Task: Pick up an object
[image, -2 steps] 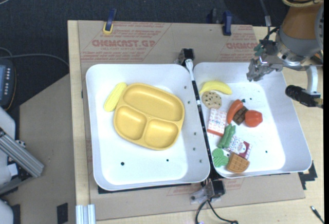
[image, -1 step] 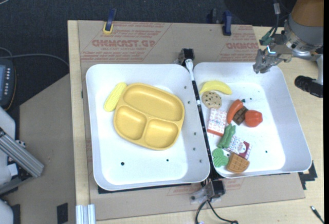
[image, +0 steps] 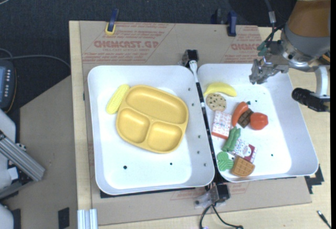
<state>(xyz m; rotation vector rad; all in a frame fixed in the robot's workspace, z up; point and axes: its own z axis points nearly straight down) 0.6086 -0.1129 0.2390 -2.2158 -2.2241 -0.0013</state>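
The tool (image: 258,76) hangs over the right bin's (image: 294,133) far edge; its grip state cannot be told. That bin holds a banana (image: 221,88), cookie (image: 216,101), tomato (image: 259,121), waffle (image: 242,167) and several smaller toy foods, overlapping and hard to separate. The left bin (image: 105,133) holds one yellow divided tray (image: 152,118) and one corn cob (image: 117,99).

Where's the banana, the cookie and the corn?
banana (image: 221,89), camera view, middle of its yellow curve, right bin.
cookie (image: 216,101), camera view, centre of its speckled face.
corn (image: 117,99), camera view, middle of the cob, left bin.
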